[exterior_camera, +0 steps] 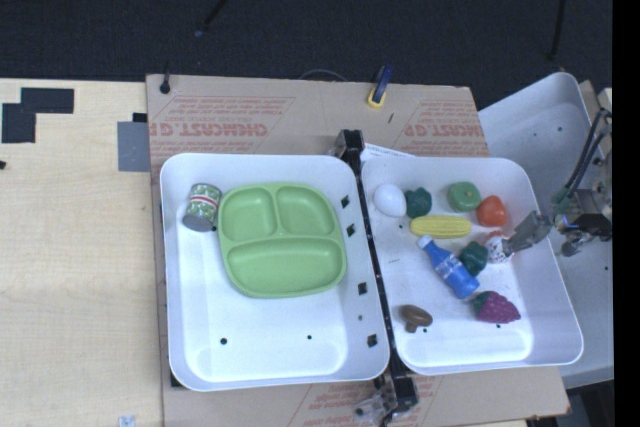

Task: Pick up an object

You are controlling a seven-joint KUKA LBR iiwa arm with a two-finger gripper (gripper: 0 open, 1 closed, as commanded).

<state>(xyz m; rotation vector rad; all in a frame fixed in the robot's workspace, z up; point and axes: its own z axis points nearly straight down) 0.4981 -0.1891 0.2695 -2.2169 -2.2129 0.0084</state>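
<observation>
The right bin (545, 340) holds several small toys. They are a white egg (389, 201), a dark green piece (418, 202), a green round piece (462, 196), a red-orange piece (491, 212), a yellow corn cob (441, 227), a blue bottle (450, 270), a small dark green piece (473, 258), purple grapes (497, 307) and a brown piece (416, 318). My gripper (499, 251) reaches in from the right, low over the bin between the red-orange piece and the small dark green piece. Nothing is visibly held in it.
The left bin (260, 355) carries a green divided plate (281, 240) and a small can (202, 206) lying at its upper left. A black divider (365, 245) runs between the bins. The arm's wrist (585, 215) hangs over the right bin's right rim.
</observation>
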